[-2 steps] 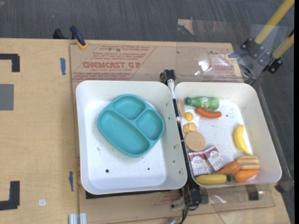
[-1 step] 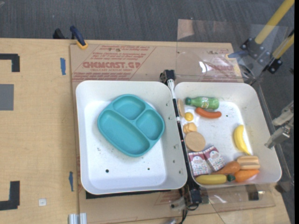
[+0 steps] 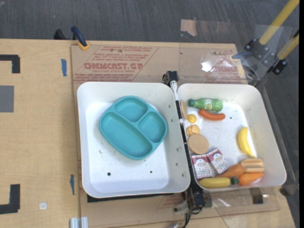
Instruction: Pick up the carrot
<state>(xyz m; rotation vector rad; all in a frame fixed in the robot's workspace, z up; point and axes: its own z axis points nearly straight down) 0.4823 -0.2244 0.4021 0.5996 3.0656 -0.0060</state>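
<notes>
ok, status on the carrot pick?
Carrot untouched in right bin, near corner. Hot dog bun presses its far side, yellow piece just left. Crowded pick.

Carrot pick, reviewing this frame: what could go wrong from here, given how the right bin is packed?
1. The carrot lies in the near corner of the right bin, close against the hot dog and another orange piece; the fingers may catch a neighbour instead.
2. It sits near the bin wall, so a descending finger could strike the rim.
3. The chili-like orange-red piece beside the green bottle could be mistaken for the target.
</notes>
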